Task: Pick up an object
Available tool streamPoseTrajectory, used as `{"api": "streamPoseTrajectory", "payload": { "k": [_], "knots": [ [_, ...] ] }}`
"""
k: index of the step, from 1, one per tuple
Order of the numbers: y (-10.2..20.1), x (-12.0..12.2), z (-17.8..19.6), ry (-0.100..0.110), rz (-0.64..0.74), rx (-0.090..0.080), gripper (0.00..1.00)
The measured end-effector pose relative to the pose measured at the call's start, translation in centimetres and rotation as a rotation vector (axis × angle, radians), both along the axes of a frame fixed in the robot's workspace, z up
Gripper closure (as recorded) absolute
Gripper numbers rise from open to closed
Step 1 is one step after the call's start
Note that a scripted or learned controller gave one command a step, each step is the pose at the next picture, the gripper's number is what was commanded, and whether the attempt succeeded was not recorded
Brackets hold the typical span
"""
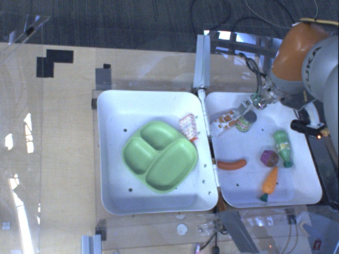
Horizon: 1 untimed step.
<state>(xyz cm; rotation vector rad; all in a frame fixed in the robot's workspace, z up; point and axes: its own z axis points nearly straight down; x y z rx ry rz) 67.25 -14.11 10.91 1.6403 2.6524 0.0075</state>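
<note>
Gripper (258,102) low over my right bin's (302,194) far side, just beside a small can (246,123).
I cannot tell its finger state; hot dog (231,164), carrot (269,181), bottle (283,147) lie nearer.

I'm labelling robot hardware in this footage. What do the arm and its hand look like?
The arm is thick and rounded, with a grey shell and a broad orange band above the wrist. Thin dark cables run beside the wrist. The hand is small and metallic, with silvery parts and a hint of green, much slimmer than the arm.
</note>
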Motion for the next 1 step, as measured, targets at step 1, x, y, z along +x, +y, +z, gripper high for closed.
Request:
{"api": "streamPoseTrajectory", "payload": {
  "k": [1],
  "knots": [
    [-0.56, 0.38, -0.01, 0.009, 0.009, 0.014, 0.0]
  ]
}}
